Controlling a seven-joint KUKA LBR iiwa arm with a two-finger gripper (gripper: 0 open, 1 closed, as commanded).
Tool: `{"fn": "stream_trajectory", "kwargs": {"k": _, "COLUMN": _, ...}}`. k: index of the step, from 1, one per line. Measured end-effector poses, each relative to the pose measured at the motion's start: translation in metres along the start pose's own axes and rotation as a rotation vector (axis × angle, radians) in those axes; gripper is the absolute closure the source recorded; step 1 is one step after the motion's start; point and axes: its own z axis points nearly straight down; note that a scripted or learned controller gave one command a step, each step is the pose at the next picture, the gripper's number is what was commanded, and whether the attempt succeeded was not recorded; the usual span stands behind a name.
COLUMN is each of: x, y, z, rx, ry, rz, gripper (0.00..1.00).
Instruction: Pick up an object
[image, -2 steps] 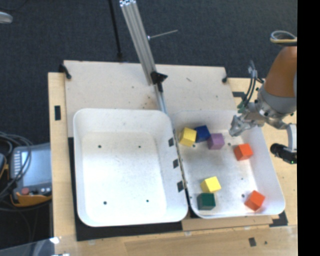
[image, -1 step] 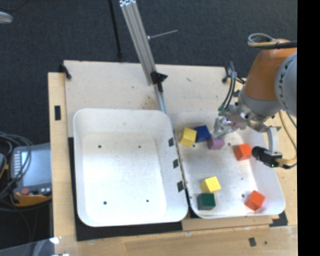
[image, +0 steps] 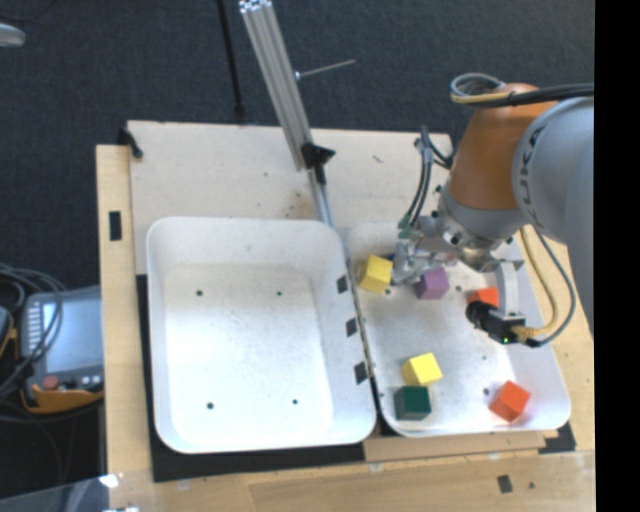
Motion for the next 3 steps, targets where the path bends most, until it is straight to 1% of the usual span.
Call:
{"fn": "stream_trajectory", "kwargs": {"k": 1, "x": 0.043, "y": -0.010, "z": -0.005, "rx": 0.000, "ry": 0.001, "rz": 0.000, "gripper": 1.00}}
{"fn": "stream_trajectory", "kwargs": {"k": 2, "x": 0.086, "y": -0.012, "z": -0.013, "rx": -0.002, "ry": 0.001, "rz": -0.001, "gripper": 1.00}}
{"fn": "stream_trajectory", "kwargs": {"k": 3, "x": 0.133, "y": -0.025, "z": -0.029, "rx": -0.004, "ry": 0.002, "rz": -0.002, "gripper": 1.00}}
